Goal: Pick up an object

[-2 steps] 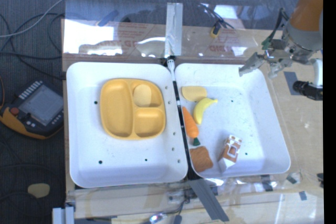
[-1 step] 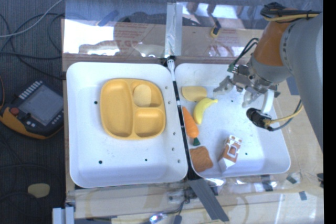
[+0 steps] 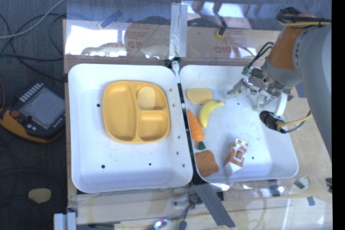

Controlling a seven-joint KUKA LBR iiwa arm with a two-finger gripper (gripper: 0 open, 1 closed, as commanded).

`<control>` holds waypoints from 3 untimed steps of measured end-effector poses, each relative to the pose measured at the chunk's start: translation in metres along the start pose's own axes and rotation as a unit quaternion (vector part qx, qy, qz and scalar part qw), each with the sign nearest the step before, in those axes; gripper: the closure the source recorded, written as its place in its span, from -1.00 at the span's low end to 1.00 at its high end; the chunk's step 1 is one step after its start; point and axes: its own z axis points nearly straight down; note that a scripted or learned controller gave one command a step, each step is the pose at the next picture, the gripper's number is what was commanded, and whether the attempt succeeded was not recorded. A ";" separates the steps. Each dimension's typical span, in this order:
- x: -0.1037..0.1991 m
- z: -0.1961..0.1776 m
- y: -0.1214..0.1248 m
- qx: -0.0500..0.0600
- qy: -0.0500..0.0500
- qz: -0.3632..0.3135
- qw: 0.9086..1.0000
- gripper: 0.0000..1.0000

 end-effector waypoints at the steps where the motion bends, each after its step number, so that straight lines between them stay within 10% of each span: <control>1: 0.069 -0.017 -0.038 0.002 -0.002 -0.037 0.999 -1.00; 2: 0.111 -0.070 0.001 0.001 -0.004 -0.148 0.989 -1.00; 3: 0.090 0.005 -0.040 -0.005 -0.002 -0.230 0.973 -1.00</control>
